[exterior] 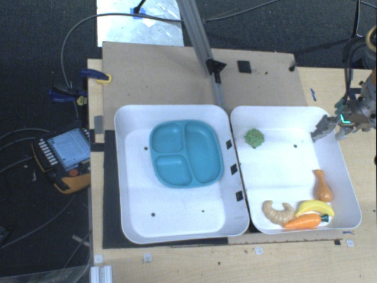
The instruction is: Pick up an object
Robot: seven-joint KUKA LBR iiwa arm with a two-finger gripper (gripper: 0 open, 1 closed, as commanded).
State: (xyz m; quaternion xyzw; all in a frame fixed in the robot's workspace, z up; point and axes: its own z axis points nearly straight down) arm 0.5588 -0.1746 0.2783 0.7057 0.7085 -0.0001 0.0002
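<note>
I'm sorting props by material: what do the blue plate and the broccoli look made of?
Blue plate: likely moulded plastic, one even colour with a soft sheen and smooth rounded dividers. Broccoli: probably a plastic or rubber toy, matte and bumpy; too small to tell for sure.

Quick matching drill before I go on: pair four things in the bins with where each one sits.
Things:
1. blue divided plate
2. green broccoli piece
3. banana
4. hand

Places:
A. near corner of the right bin, among other toy foods
B. over the right bin's far right edge
C. middle of the left bin
D. far left part of the right bin, lying alone

Pairs: 1-C, 2-D, 3-A, 4-B
</note>
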